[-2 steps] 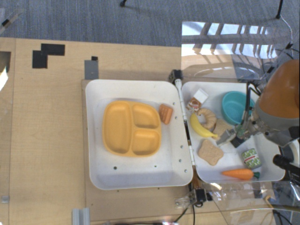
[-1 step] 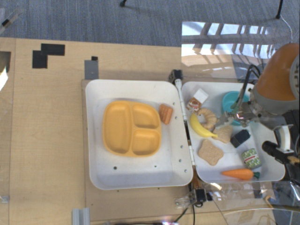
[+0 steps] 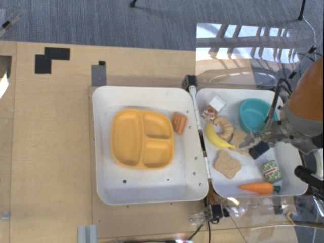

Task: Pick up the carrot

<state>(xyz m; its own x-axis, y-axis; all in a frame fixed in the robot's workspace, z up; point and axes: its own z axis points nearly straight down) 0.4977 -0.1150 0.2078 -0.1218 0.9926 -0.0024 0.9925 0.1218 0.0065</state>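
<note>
The pale wooden table carries two shallow white bins side by side, touching along a shared edge: the left bin and the right bin. Black L-shaped markings sit toward its far left, and a small grey bracket, possibly metal, stands just behind the left bin.

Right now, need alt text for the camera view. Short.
The gripper hangs over the middle of the right bin, apart from the carrot lying along the bin's near edge. Around it lie a banana, a toast slice and a teal bowl. The left bin holds a yellow divided plate.
</note>
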